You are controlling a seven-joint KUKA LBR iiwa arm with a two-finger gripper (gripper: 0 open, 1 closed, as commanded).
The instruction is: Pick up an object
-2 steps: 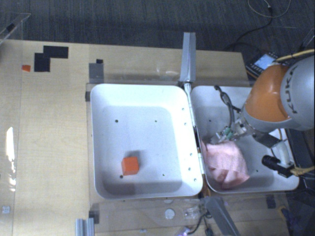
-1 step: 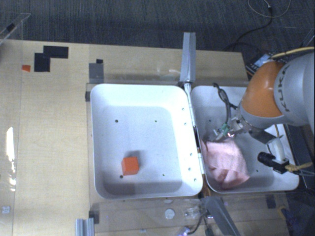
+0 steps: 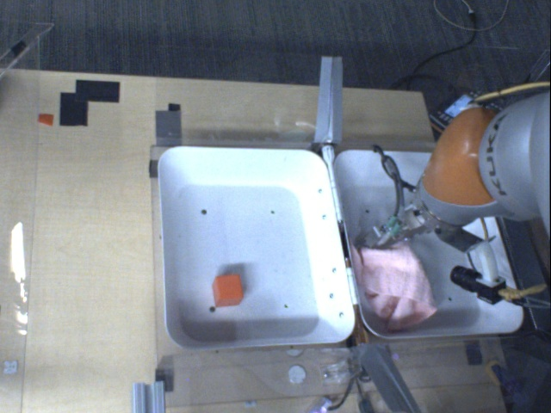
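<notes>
A: Camera view first, operator: you have the bench (image 3: 86, 256) across the frame, and on it the left bin (image 3: 181, 179) and the right bin (image 3: 366, 170) side by side, touching along a shared rim. The arm (image 3: 491, 166) comes in from three o'clock, its orange band sitting over the right bin's far side.

B: And what can you pick from?

A: Two candidates. A pink cloth (image 3: 394, 286) lies crumpled in the right bin, toward six o'clock of that bin. An orange block (image 3: 228, 290) sits alone in the left bin, near its seven o'clock corner, well apart from everything else.

B: Where is the gripper?

A: The gripper (image 3: 398, 228) hangs at the cloth's twelve o'clock edge, just above or touching it; you cannot tell which. Whether the pincer is wide or narrow is also beyond telling here, since wrist parts and cabling crowd it.

B: So what could go wrong?

A: In my judgement, you are aimed at the cloth's edge, not its bulk. A close there may pinch only a thin fold, which could slip out on the lift. The cloth also lies against the bin's rim at nine o'clock, so it may drag. Check for fabric between the fingers before you count it.
</notes>
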